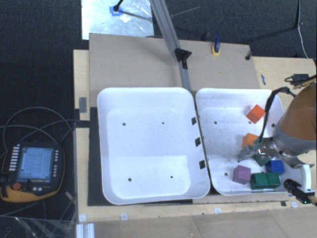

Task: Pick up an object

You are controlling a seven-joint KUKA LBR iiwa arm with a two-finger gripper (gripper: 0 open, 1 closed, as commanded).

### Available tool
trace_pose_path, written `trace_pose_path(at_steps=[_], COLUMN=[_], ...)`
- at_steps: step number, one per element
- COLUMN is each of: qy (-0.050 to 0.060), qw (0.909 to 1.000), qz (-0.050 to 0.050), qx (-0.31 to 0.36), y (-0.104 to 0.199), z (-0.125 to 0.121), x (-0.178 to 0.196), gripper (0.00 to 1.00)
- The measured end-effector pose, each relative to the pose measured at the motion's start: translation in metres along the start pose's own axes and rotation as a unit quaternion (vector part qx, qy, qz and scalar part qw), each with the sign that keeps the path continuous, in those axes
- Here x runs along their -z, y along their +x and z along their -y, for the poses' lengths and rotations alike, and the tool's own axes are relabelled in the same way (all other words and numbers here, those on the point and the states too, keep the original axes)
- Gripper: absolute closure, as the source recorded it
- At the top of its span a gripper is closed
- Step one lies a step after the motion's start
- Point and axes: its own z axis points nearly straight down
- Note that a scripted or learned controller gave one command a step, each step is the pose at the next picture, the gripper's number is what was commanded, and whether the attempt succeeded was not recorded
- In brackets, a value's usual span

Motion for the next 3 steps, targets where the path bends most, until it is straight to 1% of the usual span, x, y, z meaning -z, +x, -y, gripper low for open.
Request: trace_pose_path(at_steps=[1, 2, 3], qy=[-0.008, -0.009, -0.001], qw=[1.0, 1.0, 1.0], qz=[0.002, 0.001, -0.002], qx=[0.002, 0.003, 0.003], y=[-0.001, -0.001, 0.007], z=[-0.006, -0.007, -0.017], x=[0.0, 0.009, 0.065], gripper=[0.0, 1.0, 1.0])
